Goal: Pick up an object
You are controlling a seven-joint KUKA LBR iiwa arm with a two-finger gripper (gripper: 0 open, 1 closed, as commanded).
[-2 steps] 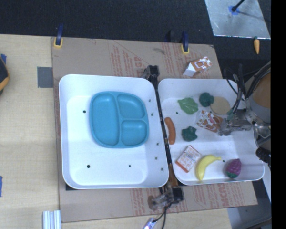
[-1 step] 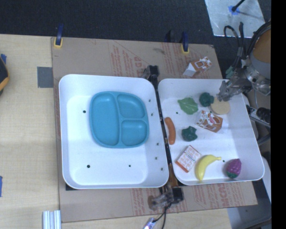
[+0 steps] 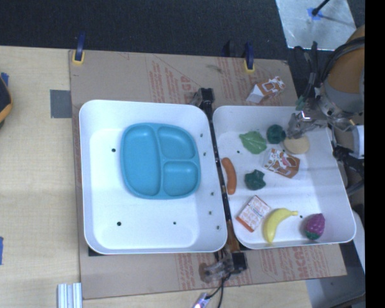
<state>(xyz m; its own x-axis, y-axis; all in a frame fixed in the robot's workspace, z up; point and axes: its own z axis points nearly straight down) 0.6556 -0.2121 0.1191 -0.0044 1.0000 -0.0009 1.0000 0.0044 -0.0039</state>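
Currently at far right of right bin (image 3: 344, 191): tool (image 3: 299, 124) low over the far corner, arm (image 3: 343, 76) entering from the right. Finger opening hidden by wrist hardware and blur; cannot tell, nothing visibly held.

Nearest candidate: pale tan rounded piece (image 3: 297, 145), just near-side of the tool tip, close or touching, cannot tell which. Small, smooth, oval-ish, long axis roughly left-right. Judged the likely target, since lying directly below and slightly toward the near side of the tool; short descent with small near-side shift probably enough.

Close neighbours, crowding the approach: dark green round piece (image 3: 275, 133) just left of the tool, brown-and-white packet (image 3: 282, 163) touching or just near of the tan piece, green leaf (image 3: 252, 140) further left. Risk judged: fingers catching the packet or dark green piece instead.

Elsewhere in right bin, well apart from tool: sausage (image 3: 229, 174) along left wall, banana (image 3: 276, 223), purple berry (image 3: 314, 226), red-and-white box (image 3: 252, 213), dark green lump (image 3: 255, 179). Left bin (image 3: 102, 230) with blue divided plate (image 3: 160, 160), not relevant.
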